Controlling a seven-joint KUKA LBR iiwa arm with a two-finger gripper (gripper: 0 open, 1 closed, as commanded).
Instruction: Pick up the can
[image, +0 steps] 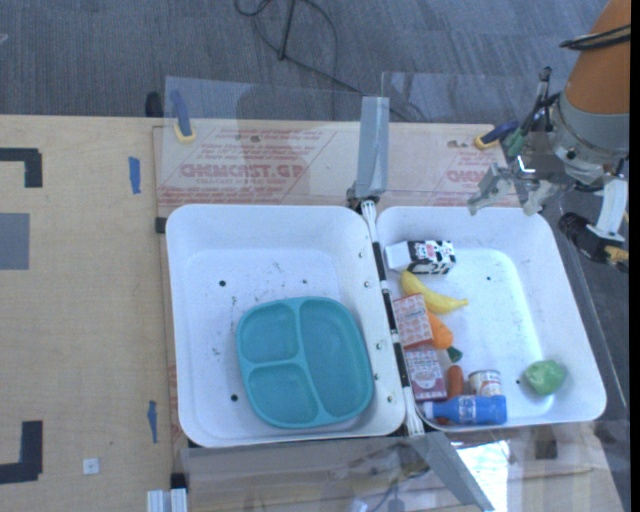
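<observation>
The can (485, 383) is small, with a red and white label. It sits near the front of the right bin (520, 270), just above a blue bottle (470, 410) and beside a small red item (455, 379). My gripper (510, 192) hangs over the back rim of the right bin, far from the can. Its fingers are spread open with nothing between them. The orange band of the arm (600, 50) is at the top right corner.
In the right bin, a cow-patterned carton (430, 256), a banana (432, 293), a carrot (443, 335) and two red boxes (411, 320) line the left wall. A green lump (545, 376) lies front right. A teal divided plate (300, 360) rests in the left bin (200, 250).
</observation>
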